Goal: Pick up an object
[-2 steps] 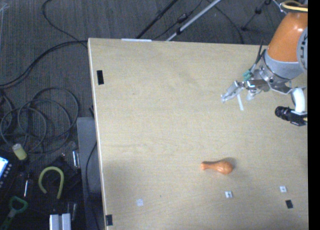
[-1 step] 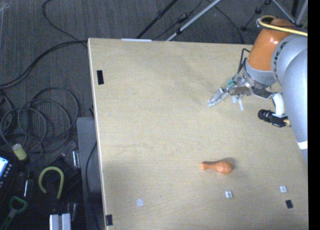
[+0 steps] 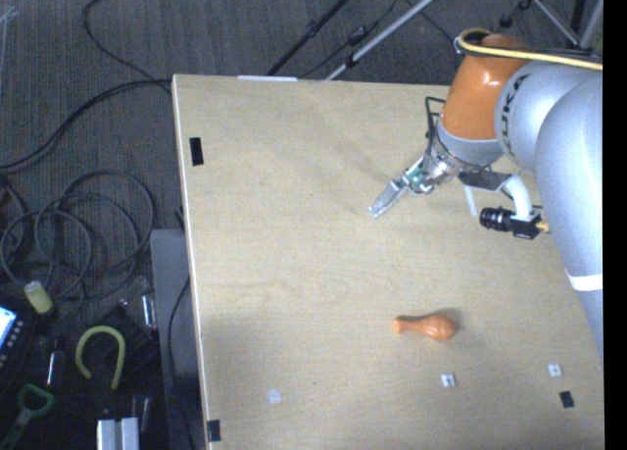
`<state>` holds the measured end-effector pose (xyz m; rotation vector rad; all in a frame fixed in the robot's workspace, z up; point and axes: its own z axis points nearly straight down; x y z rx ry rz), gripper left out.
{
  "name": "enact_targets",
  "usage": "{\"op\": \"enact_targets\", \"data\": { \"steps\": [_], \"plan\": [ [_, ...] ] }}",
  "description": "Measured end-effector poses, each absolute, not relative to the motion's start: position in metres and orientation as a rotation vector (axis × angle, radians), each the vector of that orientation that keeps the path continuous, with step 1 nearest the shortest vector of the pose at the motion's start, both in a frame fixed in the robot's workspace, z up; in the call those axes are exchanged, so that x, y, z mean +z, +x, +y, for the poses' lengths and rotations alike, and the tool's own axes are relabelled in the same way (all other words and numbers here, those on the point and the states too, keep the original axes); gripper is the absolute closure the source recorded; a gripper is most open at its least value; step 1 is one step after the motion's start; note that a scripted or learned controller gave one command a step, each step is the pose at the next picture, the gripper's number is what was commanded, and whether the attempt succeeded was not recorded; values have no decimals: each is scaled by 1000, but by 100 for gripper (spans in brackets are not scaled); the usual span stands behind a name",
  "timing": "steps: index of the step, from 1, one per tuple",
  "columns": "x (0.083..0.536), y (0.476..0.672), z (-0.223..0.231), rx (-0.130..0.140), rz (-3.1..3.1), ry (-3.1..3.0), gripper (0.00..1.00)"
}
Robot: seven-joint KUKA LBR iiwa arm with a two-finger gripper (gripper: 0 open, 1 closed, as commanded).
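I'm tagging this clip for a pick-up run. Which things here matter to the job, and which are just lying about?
Part of the job:
- orange pear-shaped object on the board
- gripper, above and apart from it

Lying about:
- cables on the floor
- green hook-shaped tool
- stand legs
- black tape marks on the wooden board

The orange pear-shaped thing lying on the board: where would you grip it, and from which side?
Grip the orange thing across its narrow neck, near the left end, coming straight down from above. It lies flat on the tan board with its long axis running left to right, so the fingers should close across it, front to back. The bulb looks likelier to slip.
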<state>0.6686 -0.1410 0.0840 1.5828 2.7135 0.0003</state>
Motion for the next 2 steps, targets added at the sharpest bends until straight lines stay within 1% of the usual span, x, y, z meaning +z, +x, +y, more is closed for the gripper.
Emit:
{"op": "enact_targets", "data": {
  "steps": [1,2],
  "plan": [
    [93,669,-140,5,2713,1583,100],
    [178,632,-144,-1,2607,1754,100]
  ]
}}
